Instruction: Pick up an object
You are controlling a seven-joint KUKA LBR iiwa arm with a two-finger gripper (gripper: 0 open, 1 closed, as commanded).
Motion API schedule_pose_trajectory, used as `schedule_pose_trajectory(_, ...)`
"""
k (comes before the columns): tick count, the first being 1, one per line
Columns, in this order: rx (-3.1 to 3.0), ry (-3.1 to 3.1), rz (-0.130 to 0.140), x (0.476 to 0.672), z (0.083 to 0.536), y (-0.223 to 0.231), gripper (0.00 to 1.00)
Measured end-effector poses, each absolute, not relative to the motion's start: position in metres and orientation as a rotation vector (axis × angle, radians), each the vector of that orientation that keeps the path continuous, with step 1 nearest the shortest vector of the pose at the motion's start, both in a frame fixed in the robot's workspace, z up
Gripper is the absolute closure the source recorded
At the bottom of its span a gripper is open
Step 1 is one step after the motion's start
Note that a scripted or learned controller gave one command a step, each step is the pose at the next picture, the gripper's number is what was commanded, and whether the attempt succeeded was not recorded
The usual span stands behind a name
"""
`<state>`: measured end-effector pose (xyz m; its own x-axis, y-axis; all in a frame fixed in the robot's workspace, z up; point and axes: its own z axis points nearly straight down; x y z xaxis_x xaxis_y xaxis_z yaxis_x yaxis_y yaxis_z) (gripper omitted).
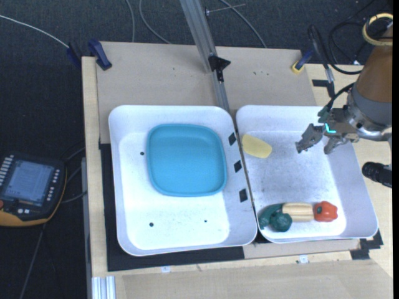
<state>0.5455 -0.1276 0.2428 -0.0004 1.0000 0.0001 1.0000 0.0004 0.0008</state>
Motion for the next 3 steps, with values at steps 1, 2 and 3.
schedule_pose_trajectory(1, 2.221, 2.222, 0.001, 0.545, 0.243, -0.128, 0.00)
schedule_pose_trajectory(2, 2.224, 2.225, -0.005, 0.540, 0.181, -0.125, 0.00)
schedule_pose_trajectory(3, 2.223, 2.223, -0.003, 0.535, 0.138, -0.129, 0.00)
